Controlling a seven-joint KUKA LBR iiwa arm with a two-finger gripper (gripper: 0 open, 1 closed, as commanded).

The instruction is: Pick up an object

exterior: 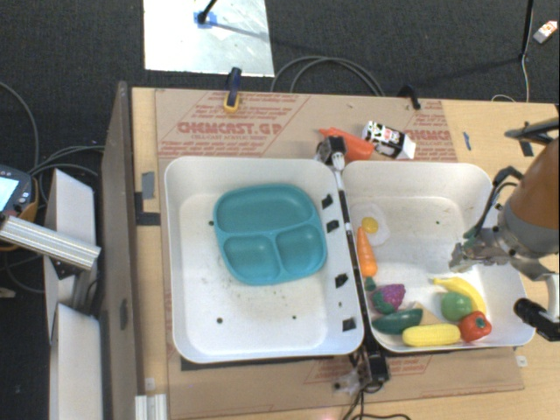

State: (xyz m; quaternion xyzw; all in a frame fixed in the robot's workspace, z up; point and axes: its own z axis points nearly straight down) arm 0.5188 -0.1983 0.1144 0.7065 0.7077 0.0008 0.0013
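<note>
Reaching in from the right, the gripper hangs over the right bin, just above the banana; whether its jaws are open I cannot tell. Toy foods cluster along this bin's near edge, and nothing is lifted.

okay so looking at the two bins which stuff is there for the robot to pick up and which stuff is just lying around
For picking:
carrot
banana
green apple
tomato
corn cob
cucumber
purple vegetable
fried egg
gripper, over the right bin

Just lying about:
teal divided plate in the left bin
clamps on the board's far edge
cables
</note>
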